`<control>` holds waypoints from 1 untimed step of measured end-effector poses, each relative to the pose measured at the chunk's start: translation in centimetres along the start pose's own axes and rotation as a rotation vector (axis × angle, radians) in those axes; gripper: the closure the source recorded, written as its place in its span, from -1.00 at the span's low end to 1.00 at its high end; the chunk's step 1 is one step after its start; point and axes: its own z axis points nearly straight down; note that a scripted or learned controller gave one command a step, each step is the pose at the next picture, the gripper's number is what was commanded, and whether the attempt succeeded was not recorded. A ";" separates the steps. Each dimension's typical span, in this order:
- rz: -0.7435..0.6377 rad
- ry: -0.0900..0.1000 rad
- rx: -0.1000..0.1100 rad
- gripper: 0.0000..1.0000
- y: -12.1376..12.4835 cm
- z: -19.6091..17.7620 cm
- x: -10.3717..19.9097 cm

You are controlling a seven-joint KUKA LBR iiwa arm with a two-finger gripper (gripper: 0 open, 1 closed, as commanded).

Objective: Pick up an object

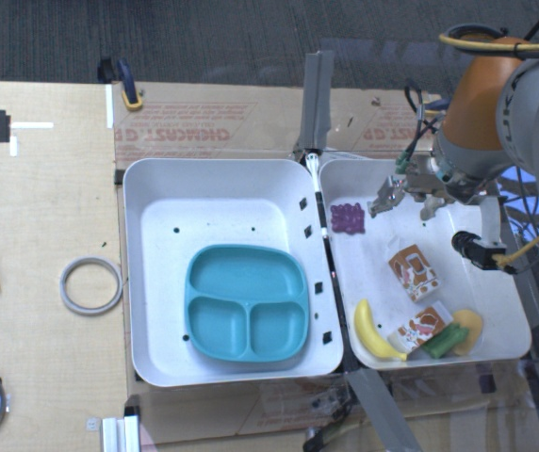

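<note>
Evidently nothing has been lifted yet. The hand [407, 199] hangs over the back of the right bin [514, 347], its fingers apart and with nothing between them. Every candidate lies on the bin floor: a purple grape cluster [348, 217] just left of the hand, a small carton [413, 271] nearer the middle, and a banana [373, 332], a second packet [421, 327] and a green vegetable [445, 340] along the front wall. The left bin [147, 252] holds a blue divided plate [247, 302]. Descent, closing and lift all remain.
</note>
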 end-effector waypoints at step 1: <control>-0.174 0.002 0.001 -1.00 -5.8 6.1 -2.5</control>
